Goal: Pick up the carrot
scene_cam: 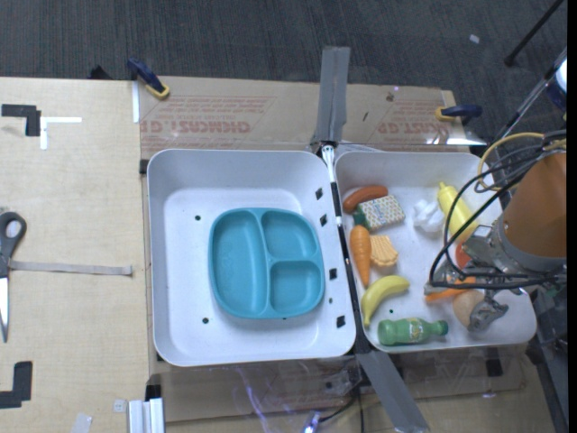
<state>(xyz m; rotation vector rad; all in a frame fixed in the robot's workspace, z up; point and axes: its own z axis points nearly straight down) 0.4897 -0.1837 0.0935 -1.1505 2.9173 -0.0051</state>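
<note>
Carrot [361, 253] is seen lying in the right bin [407, 177], close against its left wall, lengthwise with the thick end toward the far side and the tip pointing toward the near side. A sausage [364, 196] is placed just beyond its thick end, a speckled block [380, 211] is set just to its right at the top, and a ridged orange-yellow piece [384, 252] is touching or nearly touching its right side. A banana [383, 295] is curved below its tip, and a green bottle [411, 331] is laid on its side nearer the front wall.

The hand [487, 314] is found at the right end of the same bin, low near the front right corner, under the grey and orange arm [541, 210] and its looped cables. Whether its fingers are wide or narrow cannot be told, since they are hidden among metal parts and cables. Nothing is seen held between them. The carrot is kept well apart from the hand, across the bin to the left, with the banana and other food pieces between.

A yellow item [453, 207] and a white item [427, 215] are set toward the far right of the bin. In the left bin [171, 242] a teal divided plate [268, 262] is laid. Scissors [7, 269] are left on the desk [72, 206] at far left.
</note>
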